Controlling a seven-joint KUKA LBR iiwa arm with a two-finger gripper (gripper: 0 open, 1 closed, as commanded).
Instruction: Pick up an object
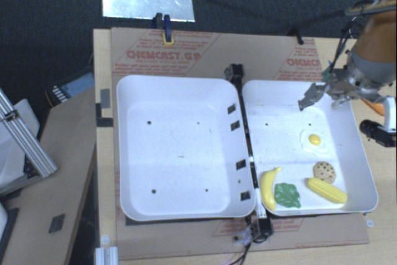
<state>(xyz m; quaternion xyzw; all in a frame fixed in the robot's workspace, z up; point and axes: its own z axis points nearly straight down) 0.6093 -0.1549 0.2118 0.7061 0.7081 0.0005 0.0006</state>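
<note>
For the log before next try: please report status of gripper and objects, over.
Gripper above right bin's far side, holding nothing visible. Fried egg, cookie, corn, banana, green leaf near front edge. Nothing in the way.

Gripper [319, 95] hangs over the right bin [279, 96] at its 1 o'clock corner, nothing between the fingers. Fried egg [313, 139] lies at the bin's 3 o'clock; cookie [324, 170], corn cob [327, 190], green leaf [287, 195] and banana [268, 188] cluster from 4 to 6 o'clock. Left bin [130, 90] sits alongside, touching.
</note>
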